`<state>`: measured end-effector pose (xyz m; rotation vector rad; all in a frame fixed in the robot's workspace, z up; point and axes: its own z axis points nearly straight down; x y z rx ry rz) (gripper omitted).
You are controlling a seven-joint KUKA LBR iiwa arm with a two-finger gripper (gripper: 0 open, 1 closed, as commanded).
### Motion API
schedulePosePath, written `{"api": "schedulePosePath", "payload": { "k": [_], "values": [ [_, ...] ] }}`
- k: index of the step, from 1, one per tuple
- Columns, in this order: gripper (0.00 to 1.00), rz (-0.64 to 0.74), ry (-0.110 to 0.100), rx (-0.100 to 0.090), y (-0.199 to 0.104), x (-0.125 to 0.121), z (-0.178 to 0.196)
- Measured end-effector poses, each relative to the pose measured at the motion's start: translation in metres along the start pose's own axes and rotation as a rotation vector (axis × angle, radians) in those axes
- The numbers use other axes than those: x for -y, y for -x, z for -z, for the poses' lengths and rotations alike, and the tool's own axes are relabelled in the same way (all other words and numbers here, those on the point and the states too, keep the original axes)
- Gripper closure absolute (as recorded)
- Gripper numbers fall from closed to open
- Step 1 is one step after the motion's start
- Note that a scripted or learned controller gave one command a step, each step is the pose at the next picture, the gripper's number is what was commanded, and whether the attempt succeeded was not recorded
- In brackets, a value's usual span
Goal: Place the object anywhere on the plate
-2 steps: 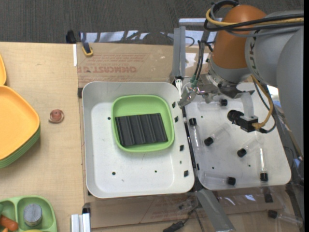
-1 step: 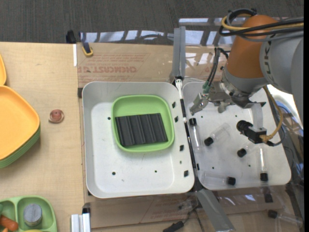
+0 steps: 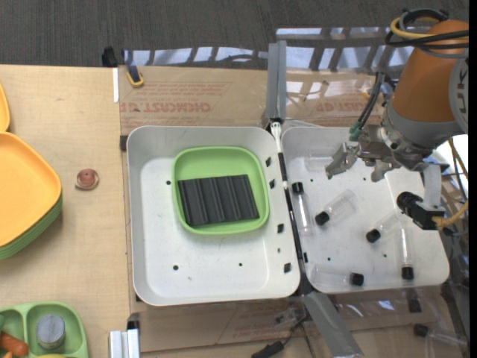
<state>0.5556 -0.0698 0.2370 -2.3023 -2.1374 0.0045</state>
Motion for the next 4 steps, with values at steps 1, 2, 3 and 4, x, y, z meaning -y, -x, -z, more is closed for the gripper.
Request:
{"api": "schedulePosePath", "payload": {
  "k": [1,2,3,4],
  "values": [
    [0.0,-0.183,-0.002,0.0,0.031,0.019,0.003],
    [0.0,-0.309,-0.001,0.0,0.096,0.029,0.016],
    [0.0,-0.459,-0.001,0.0,0.144,0.029,0.075],
    [0.0,-0.554,-0.004,0.0,0.147,0.024,0.036]
  ]
}}
